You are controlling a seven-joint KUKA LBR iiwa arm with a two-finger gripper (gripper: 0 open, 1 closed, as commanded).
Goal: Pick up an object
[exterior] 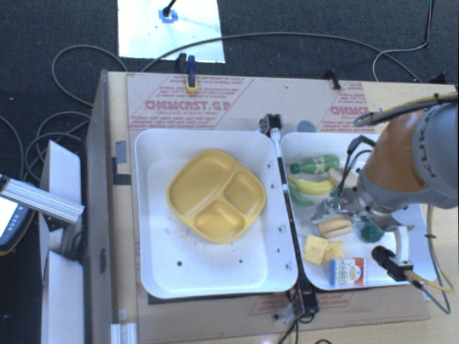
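Bread roll lies just under the fingers in the right bin, banana up and to their left. Whether they are open I cannot tell. Nothing looks lifted; grasp and raise remain.

R bin crowded w/ toys under arm, L bin open round yellow plate, prob free rim

Yellow divided plate, green bottle, yellow banana, white bins.
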